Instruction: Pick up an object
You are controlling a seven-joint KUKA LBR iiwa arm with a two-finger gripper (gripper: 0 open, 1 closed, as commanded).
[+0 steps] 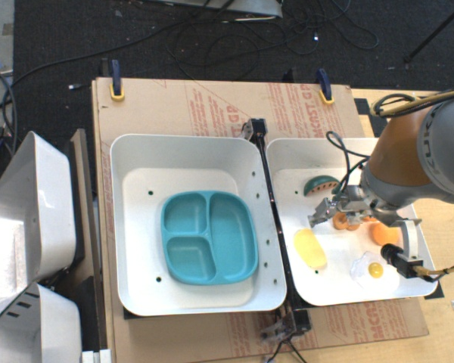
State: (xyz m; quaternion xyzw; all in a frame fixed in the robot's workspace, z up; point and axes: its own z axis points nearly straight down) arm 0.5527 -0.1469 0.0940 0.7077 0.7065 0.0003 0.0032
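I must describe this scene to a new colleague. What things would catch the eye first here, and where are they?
The teal divided tray stands out most, lying alone in the middle of the left bin. Next comes the grey arm with its orange band, reaching from the right over the right bin. Below it lie small items: a yellow piece, an orange piece and a green-rimmed object.

A divided tray (209,237) lies in the left bin (129,203); several objects in the right bin (287,161).

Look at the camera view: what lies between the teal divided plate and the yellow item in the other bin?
The two bins' adjoining white walls lie between the plate and the yellow item.
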